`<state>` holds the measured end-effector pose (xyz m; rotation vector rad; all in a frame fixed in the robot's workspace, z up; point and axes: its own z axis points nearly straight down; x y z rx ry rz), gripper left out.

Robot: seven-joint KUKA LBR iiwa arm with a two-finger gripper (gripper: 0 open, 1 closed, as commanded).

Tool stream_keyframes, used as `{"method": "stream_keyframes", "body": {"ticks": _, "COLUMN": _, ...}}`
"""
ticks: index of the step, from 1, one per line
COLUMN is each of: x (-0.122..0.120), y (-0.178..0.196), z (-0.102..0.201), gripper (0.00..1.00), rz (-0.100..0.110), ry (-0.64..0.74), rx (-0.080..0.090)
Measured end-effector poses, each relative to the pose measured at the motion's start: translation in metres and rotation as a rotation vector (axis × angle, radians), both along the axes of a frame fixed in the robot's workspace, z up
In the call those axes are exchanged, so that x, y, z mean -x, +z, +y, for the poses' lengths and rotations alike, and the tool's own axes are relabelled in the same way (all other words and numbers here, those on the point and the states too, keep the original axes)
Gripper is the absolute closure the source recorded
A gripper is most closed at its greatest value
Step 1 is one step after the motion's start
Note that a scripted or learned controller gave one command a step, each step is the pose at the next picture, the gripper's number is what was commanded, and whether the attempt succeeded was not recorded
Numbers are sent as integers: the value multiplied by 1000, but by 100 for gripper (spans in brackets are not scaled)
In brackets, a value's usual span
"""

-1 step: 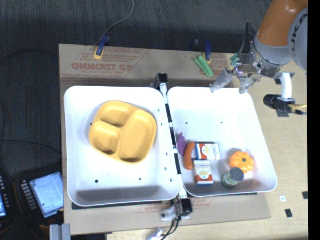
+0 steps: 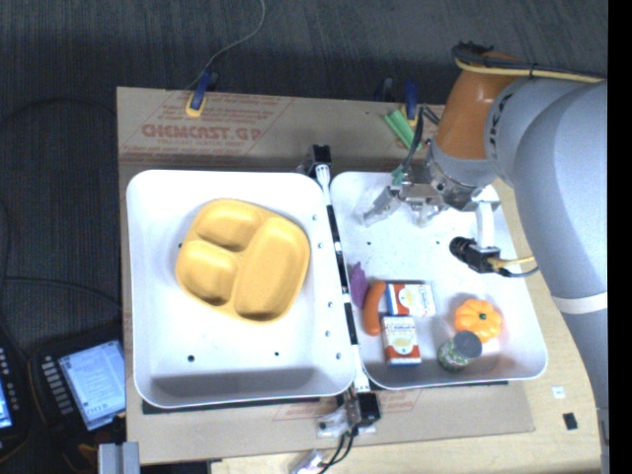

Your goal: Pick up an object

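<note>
While arm reaches in from right, gripper [image 2: 395, 205] is seen above right bin [image 2: 513, 363], fingers spread wide, nothing held.

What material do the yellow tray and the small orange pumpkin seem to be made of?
The yellow tray looks like moulded plastic with a smooth, matte finish: rounded compartments, even colour, soft highlights. The small orange pumpkin seems to be plastic or rubber, slightly glossy, with ribbed lobes; it could also be foam.
</note>
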<state>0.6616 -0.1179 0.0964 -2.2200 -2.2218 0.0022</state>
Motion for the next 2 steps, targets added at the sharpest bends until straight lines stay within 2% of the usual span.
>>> {"method": "stream_keyframes", "body": {"ticks": 1, "x": 85, "y": -7, "z": 14, "gripper": 0, "rz": -10, "ry": -1, "rx": 3}}
{"method": "stream_keyframes", "body": {"ticks": 2, "x": 114, "y": -7, "z": 12, "gripper": 0, "rz": -17, "ry": 0, "rx": 4}}
